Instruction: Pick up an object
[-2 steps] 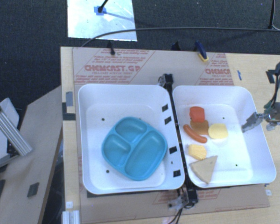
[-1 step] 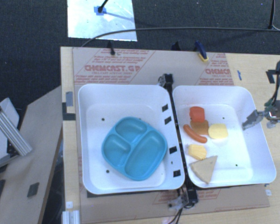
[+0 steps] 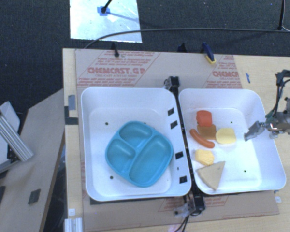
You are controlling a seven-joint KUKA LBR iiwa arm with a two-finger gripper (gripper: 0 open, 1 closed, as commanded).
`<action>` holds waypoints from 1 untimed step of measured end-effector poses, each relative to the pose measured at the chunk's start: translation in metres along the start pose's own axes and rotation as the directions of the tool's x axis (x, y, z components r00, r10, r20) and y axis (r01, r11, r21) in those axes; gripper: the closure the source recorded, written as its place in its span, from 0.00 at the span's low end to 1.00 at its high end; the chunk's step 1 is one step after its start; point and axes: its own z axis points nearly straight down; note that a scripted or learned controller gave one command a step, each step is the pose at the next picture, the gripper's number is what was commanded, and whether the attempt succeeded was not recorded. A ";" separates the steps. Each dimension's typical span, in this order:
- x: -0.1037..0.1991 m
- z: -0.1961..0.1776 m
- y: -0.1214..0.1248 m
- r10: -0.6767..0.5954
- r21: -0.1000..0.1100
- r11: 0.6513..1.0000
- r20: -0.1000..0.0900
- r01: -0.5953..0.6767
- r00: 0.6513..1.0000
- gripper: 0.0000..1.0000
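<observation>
The right bin (image 3: 261, 178) holds several toy foods. An orange-red block (image 3: 204, 117) sits above a brown piece (image 3: 207, 131), with a red sausage (image 3: 202, 138) lying slantwise just below them. To their right is a round yellow slice (image 3: 226, 136). Lower down are a small yellow chunk (image 3: 204, 156) and a tan wedge (image 3: 211, 175). My gripper (image 3: 252, 131) reaches in from the right and hangs over the right bin's right side, a little right of the round yellow slice. Nothing is seen in it.
The left bin (image 3: 99, 105) holds a blue divided plate (image 3: 138, 153). A black divider with clips (image 3: 180, 134) runs between the bins. The arm's wrist and cables (image 3: 286, 105) stand at the right edge. Behind the bins lies a cardboard sheet (image 3: 135, 66).
</observation>
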 end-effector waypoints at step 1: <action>-0.002 0.048 -0.009 0.001 0.002 1.000 -0.001 -0.001 1.000 0.00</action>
